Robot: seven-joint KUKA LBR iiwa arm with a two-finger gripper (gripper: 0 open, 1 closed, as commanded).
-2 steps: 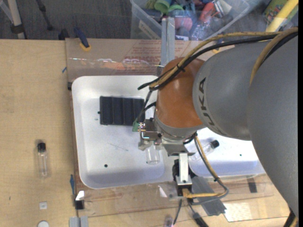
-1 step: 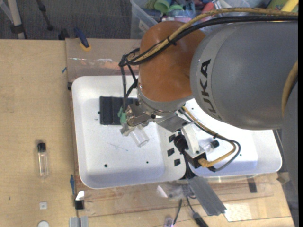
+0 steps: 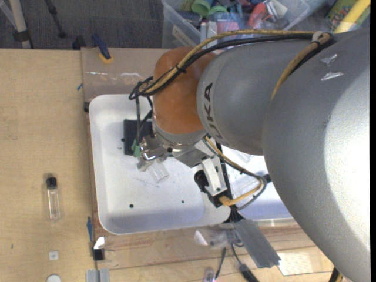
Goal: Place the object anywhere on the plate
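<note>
Overhead, arm (image 3: 247, 93) above white bin (image 3: 117, 210) (shallow)

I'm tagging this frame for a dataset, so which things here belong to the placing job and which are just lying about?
Belongs to the job:
- end effector, low over the white bin
- white bin
No plate or held object can be made out.

Lying about:
- small clear vial on the bench at left
- clear tub of colourful items at the top
- blue clip near the bin's far corner
</note>
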